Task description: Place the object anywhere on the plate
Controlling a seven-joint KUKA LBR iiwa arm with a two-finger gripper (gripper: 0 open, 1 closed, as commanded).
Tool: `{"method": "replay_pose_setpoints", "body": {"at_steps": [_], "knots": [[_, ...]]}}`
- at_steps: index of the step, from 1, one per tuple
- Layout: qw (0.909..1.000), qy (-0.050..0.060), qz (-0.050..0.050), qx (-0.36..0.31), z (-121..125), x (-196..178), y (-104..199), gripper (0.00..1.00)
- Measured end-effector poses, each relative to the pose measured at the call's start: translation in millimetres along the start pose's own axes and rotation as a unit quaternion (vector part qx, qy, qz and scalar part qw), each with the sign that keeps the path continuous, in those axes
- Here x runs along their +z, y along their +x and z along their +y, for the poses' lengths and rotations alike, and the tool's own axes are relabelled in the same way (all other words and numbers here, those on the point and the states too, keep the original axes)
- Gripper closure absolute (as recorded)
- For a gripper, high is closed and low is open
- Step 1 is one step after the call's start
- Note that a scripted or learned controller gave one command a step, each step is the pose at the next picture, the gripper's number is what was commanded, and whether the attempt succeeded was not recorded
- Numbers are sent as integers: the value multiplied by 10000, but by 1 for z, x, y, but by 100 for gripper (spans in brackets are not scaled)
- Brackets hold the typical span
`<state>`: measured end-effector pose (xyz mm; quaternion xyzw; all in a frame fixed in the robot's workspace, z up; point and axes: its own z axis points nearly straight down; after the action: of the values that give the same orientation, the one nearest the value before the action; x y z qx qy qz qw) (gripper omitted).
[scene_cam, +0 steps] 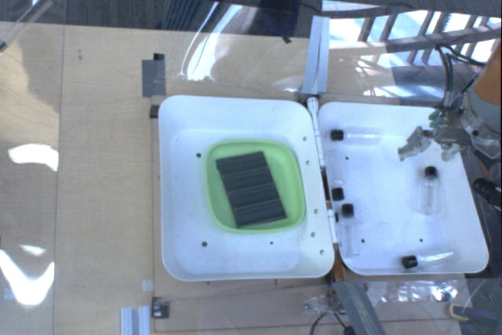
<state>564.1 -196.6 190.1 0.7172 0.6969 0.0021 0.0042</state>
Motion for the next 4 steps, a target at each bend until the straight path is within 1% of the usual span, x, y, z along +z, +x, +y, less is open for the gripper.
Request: {"method": "replay_pose_setpoints", "body": {"at_steps": [1,2,3,4], "knots": [[10000,0,0,-16,-14,-32,-6,0],[9974,7,5,719,-43,-67,29,0],[9965,22,2,833,-75,-55,2,0],[9943,22,6,1064,-75,-40,2,0]]}}
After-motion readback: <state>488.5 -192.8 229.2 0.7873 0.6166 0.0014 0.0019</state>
